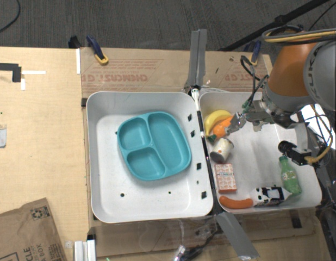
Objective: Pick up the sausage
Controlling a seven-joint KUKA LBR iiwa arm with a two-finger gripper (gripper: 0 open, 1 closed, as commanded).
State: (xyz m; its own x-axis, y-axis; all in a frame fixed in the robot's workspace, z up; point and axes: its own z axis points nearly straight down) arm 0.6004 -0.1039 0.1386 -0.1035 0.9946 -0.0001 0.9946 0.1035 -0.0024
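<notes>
Nearest the camera, along the right bin's (315,197) front wall, lies the sausage (236,202), untouched, beside a black-and-white toy (270,195) and below a small pink carton (226,178). Farther back sit a green bottle (290,175), a tin can (222,149), then a banana (216,119) and carrot (223,126). Above those hovers the claw (238,120); whether spread or pinched, I cannot tell. It probably needs to travel forward.
</notes>
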